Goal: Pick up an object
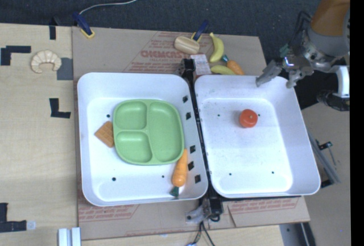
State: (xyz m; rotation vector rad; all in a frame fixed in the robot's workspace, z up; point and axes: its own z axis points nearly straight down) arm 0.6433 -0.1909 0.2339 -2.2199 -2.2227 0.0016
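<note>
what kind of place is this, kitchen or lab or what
Most likely a robot lab's pick-and-place test bench, not a kitchen: two white bins sit on taped cardboard, the food is toys, such as a carrot and a green divided plate, and a robot claw reaches in.
</note>
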